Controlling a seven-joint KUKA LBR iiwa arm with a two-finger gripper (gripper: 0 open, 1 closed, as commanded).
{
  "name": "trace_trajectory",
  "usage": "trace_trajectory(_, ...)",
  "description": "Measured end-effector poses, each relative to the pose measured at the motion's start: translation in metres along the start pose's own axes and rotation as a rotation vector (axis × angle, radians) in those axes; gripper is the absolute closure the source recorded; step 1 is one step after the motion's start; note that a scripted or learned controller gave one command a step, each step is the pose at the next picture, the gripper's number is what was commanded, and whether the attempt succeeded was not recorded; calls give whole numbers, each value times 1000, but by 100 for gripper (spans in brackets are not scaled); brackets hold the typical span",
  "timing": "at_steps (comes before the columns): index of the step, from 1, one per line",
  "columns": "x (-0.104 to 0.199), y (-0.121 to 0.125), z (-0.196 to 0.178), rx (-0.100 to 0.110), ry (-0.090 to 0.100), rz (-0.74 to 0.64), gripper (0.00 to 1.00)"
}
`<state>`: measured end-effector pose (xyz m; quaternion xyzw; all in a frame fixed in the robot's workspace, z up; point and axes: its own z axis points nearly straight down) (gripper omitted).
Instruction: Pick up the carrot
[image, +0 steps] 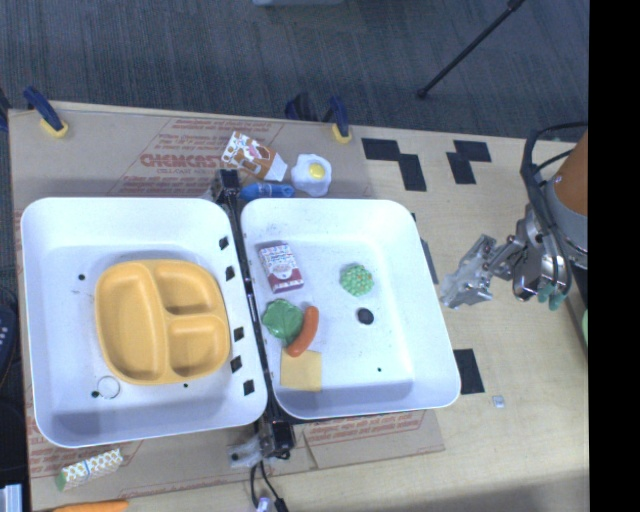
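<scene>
1 carrot (304, 331) in right bin | gripper (468, 282) well right, fingers spread

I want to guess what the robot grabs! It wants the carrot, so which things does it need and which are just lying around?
Needed:
carrot, in the right bin
gripper, outside that bin

Just lying around:
yellow tray
green leafy toy
cheese slice
red carton
green dotted disc
egg

Bench (500, 440): two white bins (60, 420) on cardboard sheet (180, 150)
</scene>
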<state>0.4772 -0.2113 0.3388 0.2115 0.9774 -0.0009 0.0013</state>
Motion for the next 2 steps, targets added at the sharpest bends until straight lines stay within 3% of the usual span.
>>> trace_trajectory(2,1,0,44,-2,3,-806,100)
